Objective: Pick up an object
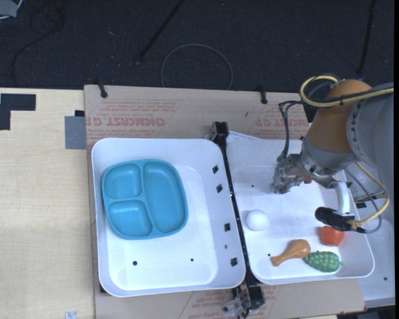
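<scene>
The gripper hangs over the right bin, in its upper half toward the far edge of the tabletop, and nothing shows between its tips. Whether it is open or closed cannot be told from this slanted view, as the metal parts blur together. Above it the grey arm with its orange band reaches in from the right edge, trailing yellow and black cables.

Below the gripper, well apart from it, a white egg-like ball lies on the bin floor near the divider between the two bins. Toward the near right corner of this bin lies a toy chicken drumstick, tan and orange, its thin end pointing left. Just beside it on the right is a green bumpy vegetable, and above that a small red piece, partly covered by a black part of the arm's gear.

The left bin holds a blue divided plate with three compartments, lying flat in its upper left part. Both bins rest on a sheet of brown cardboard on the pale wooden tabletop.
</scene>
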`<state>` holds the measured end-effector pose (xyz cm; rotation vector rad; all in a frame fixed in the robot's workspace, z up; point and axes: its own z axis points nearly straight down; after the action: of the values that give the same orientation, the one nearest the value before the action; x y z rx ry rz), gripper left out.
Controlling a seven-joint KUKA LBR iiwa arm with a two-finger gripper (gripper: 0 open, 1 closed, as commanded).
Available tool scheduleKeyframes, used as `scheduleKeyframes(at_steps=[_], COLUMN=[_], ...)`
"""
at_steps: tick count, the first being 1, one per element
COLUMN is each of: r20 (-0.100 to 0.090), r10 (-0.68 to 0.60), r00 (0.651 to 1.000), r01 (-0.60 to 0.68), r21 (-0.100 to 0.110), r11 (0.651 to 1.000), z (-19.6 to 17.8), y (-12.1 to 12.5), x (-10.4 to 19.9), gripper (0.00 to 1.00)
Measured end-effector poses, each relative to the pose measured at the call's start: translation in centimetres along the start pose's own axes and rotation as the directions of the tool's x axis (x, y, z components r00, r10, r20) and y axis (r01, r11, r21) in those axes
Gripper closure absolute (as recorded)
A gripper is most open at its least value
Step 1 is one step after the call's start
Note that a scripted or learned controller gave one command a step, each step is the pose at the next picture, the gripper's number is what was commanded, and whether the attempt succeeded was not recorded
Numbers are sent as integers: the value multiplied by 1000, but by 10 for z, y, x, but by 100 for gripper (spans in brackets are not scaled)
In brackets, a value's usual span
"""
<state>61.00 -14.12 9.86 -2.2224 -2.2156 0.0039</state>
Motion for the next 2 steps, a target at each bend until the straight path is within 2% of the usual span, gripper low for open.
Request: scheduleKeyframes(at_steps=[2], r20=[1], r10=[3], r00=[1000], r01=[-3], r21=[-5], r11=[1000], z=[-96], y=[-17], x=[-4], gripper=[100])
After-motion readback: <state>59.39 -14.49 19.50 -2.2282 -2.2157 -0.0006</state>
